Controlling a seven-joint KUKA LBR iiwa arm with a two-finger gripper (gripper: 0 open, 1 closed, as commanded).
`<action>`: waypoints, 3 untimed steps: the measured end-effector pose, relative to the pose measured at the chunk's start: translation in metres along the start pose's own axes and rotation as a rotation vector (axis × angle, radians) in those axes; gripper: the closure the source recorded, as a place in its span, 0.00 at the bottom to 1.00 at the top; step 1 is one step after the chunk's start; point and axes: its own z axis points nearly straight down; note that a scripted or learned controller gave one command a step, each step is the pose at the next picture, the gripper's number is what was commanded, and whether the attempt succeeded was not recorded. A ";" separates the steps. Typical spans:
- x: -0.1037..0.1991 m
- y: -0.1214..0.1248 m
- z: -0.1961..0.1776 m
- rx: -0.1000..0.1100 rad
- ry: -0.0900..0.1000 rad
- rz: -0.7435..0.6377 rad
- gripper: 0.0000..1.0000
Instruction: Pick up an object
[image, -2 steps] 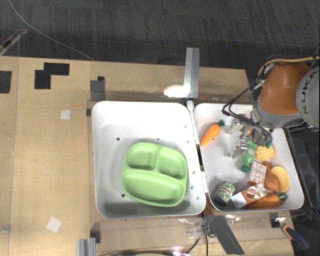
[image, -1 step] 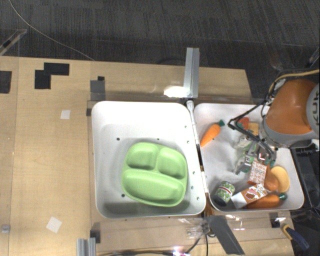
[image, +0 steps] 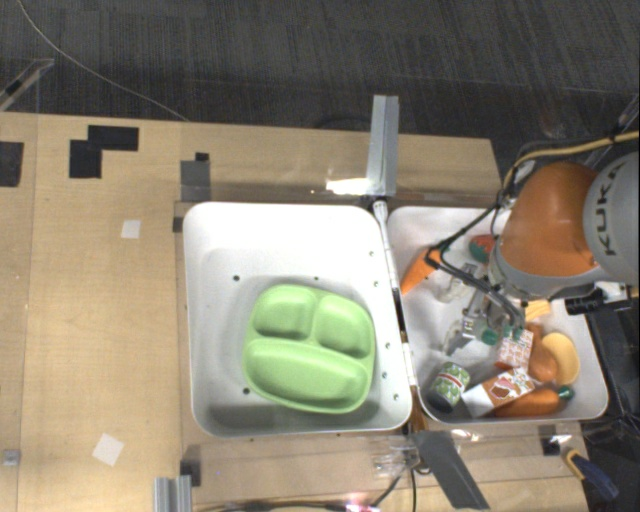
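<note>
Tool (image: 478, 325) among can (image: 451, 384), carrot (image: 414, 270), possibly a bottle (image: 512, 385).

Counted: two white bins (image: 215, 300), one green divided plate (image: 310, 347), one small can (image: 451, 384), one orange carrot (image: 415, 270), one yellow fruit (image: 556, 357).

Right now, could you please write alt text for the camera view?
The gripper of a grey and orange arm hangs over the right bin, above a small can, a carrot and other toy food. A green divided plate lies in the left bin.
</note>
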 end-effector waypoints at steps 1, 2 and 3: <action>-0.101 0.004 0.003 0.005 0.043 0.011 0.00; -0.111 0.006 -0.014 0.002 -0.006 0.010 1.00; -0.106 -0.031 -0.118 0.003 -0.007 -0.094 1.00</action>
